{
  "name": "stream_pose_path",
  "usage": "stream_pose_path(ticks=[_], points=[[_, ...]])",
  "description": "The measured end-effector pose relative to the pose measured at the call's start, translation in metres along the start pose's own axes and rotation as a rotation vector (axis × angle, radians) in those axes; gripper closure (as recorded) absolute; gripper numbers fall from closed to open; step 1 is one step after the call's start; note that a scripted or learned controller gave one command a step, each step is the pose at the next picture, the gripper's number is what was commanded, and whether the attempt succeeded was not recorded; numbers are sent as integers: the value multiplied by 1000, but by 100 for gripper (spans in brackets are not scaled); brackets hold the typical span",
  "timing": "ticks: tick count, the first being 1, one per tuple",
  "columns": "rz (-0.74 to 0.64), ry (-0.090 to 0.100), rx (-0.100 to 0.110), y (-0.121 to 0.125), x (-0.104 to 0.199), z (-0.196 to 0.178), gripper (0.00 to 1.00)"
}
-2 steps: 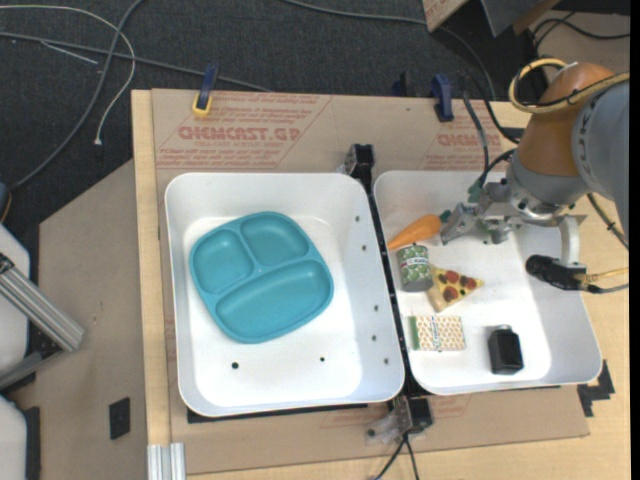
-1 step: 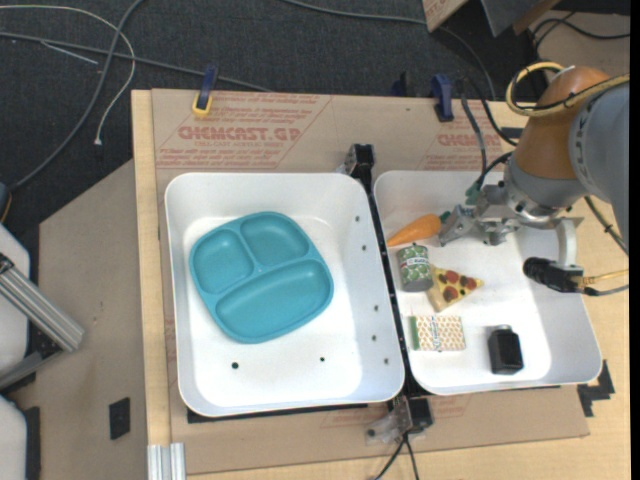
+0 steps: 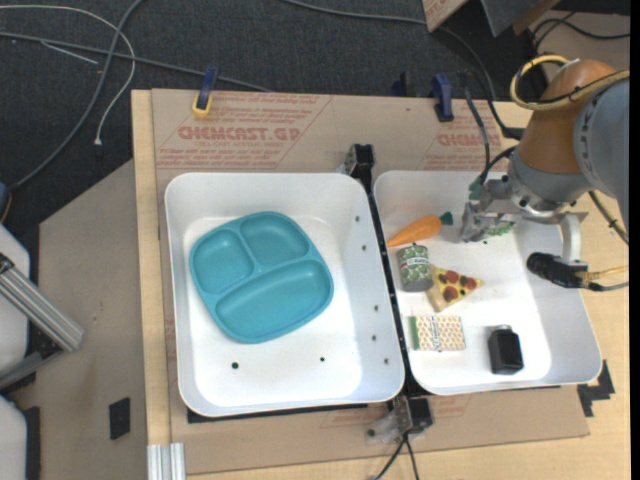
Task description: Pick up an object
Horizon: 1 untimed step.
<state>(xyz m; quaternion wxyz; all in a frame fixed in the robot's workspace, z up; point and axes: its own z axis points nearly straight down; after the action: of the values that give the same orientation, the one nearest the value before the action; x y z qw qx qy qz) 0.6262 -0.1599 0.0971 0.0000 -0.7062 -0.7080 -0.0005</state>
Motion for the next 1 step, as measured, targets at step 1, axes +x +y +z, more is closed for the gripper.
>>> stream_pose_path(ticks=[1], points=[[1, -3, -7, 4, 2, -65, 100]])
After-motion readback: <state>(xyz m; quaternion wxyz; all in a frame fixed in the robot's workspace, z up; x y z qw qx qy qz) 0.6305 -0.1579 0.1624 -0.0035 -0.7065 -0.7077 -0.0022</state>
